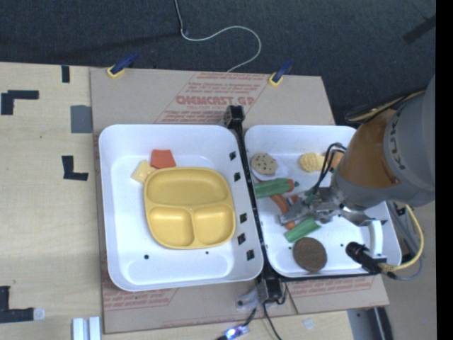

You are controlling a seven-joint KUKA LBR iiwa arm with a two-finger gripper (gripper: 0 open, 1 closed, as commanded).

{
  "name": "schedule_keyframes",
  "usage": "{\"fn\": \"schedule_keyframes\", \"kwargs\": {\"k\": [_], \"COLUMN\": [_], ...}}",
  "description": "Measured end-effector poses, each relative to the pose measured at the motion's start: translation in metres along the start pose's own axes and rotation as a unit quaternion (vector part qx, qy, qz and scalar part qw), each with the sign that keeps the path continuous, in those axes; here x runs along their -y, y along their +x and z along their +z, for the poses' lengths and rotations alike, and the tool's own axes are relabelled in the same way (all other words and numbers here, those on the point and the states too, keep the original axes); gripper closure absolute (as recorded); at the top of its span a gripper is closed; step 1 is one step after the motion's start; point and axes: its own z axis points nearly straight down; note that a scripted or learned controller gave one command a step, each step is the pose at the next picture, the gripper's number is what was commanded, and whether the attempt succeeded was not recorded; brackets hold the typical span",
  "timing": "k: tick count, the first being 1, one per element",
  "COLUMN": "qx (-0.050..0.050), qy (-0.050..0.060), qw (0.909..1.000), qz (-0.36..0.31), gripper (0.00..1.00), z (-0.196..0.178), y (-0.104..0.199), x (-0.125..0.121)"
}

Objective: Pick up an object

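The grey two-finger gripper (303, 210) reaches into the right white plastic bin (279, 137), presumably to grab among the small orange carrot piece (282, 203) and green cylindrical pieces (301, 229) at its 7 o'clock; whether its claw is apart or together, I cannot tell; the left white bin (117, 147) holds a yellow divided plastic tray (189, 207); a brown round cookie (310, 253) sits at the right bin's 6 o'clock.

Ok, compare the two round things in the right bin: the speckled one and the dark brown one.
The speckled cookie is pale tan with dark spots; the brown disc is plain dark brown. The cookie is smaller than the disc. The cookie lies by the upper left corner of the right bin, away from the gripper; the disc lies by the bottom wall, just below the gripper. Both are round and lie flat.
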Motion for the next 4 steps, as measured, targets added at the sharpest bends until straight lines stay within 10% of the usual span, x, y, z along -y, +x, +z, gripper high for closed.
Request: {"fn": "schedule_keyframes", "kwargs": {"k": [1,4], "qx": [0.000,0.000], "qy": [0.002,-0.002], "qw": [1.0000,1.0000], "qz": [0.000,0.000], "gripper": [1.00,1.00], "z": [-0.008,-0.142], "y": [0.000,-0.003], "x": [0.000,-0.011]}}
